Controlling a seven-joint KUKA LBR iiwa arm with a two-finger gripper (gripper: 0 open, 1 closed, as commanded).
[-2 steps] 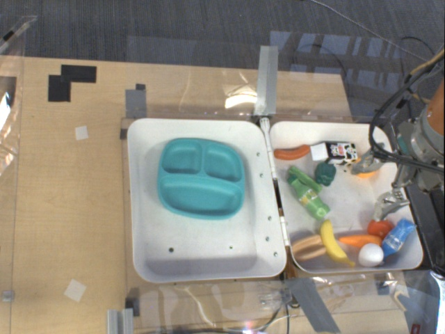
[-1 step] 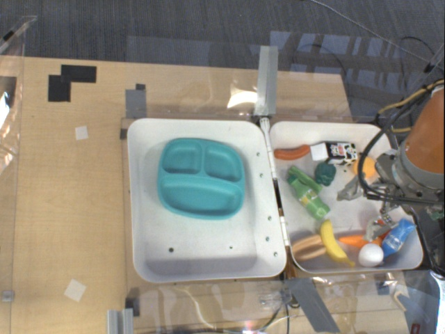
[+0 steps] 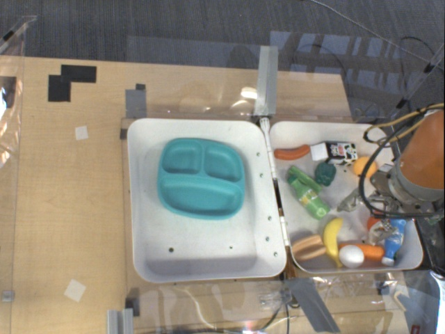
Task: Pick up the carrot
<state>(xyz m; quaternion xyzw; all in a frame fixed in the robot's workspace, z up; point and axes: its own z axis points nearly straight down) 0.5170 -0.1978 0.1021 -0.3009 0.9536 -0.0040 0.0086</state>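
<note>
Right white bin (image 3: 281, 186): slim orange carrot (image 3: 373, 252) lies along the near wall, just behind a white egg (image 3: 351, 256), beside a yellow banana (image 3: 332, 236). Gripper (image 3: 379, 218) hangs over the bin's right side; finger state can't be told.

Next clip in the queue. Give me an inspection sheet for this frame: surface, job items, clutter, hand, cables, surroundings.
Surface: wooden bench with two white bins; left bin holds a teal divided plate.
Job's things: carrot lies at the near edge of the right bin, partly behind a white egg.
Clutter: sausage, green bottle, banana, bread roll, blue bottle, dark green piece, small white carton.
Hand: hand low over the right bin's far side; finger state unclear.
Cables: black and yellow cables loop above the arm.
Surroundings: grey carpet beyond the bench.
</note>
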